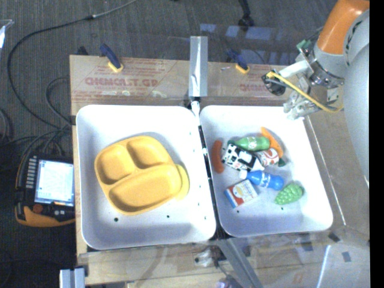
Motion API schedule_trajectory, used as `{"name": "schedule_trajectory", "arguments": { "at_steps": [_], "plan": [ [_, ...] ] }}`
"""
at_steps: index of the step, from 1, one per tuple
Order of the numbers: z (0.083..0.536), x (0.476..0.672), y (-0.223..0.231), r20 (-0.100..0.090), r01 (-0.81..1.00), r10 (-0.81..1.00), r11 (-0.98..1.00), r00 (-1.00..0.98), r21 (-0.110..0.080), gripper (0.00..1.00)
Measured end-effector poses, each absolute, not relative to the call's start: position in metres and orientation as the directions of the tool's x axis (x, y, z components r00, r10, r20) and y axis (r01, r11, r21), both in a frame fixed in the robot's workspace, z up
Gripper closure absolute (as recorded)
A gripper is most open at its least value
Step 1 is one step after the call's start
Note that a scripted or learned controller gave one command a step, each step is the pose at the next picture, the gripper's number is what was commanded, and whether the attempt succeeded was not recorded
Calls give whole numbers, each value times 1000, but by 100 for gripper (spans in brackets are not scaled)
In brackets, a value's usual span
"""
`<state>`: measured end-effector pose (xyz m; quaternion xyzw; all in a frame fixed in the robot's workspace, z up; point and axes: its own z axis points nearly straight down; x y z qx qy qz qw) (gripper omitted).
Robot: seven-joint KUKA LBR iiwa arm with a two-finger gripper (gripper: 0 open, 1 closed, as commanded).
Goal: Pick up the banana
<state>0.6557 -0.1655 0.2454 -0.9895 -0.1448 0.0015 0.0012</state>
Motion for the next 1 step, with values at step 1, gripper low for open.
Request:
{"name": "schedule_trajectory", "arguments": {
  "at_steps": [1],
  "plan": [
    [269, 656, -120, -3, 452, 452, -892, 892, -1, 100]
  ]
}}
